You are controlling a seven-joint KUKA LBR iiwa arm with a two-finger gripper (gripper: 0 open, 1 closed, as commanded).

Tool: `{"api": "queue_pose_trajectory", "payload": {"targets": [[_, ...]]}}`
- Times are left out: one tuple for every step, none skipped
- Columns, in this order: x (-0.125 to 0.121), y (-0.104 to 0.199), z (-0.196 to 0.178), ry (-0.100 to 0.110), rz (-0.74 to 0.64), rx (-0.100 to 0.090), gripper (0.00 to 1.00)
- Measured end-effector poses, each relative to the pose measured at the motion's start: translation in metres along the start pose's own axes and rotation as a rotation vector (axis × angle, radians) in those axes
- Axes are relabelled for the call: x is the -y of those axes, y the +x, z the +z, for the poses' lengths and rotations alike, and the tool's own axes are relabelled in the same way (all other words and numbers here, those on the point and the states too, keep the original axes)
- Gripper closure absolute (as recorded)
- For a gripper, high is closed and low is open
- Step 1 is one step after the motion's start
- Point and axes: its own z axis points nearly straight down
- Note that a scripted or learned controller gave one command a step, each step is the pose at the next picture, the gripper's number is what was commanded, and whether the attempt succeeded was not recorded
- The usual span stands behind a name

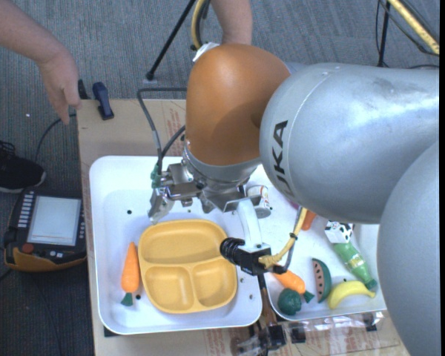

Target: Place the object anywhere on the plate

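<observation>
Far left, off the tabletop: a person's hand (59, 80) hanging over the floor, and a pendant with a screen (48, 225) lying below it. In the left bin (104, 191): an orange toy carrot (130, 268), upright on the bin floor, just beside the left rim of the yellow divided plate (185, 265), not on it. Above the plate's upper left corner: the end effector (162, 202), under the orange band; open or closed, cannot tell. In the right bin (341, 317): a second carrot (291, 280), watermelon slice (321, 279), banana (350, 292) and green bottle (354, 262).
</observation>
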Motion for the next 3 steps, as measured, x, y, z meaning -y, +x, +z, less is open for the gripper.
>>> {"api": "queue_pose_trajectory", "payload": {"targets": [[0.0, -0.001, -0.008, 0.009, 0.0, 0.001, 1.0], [0.026, -0.036, 0.054, 0.002, -0.206, -0.001, 1.0], [0.026, -0.036, 0.053, 0.0, -0.204, -0.002, 0.0]]}}
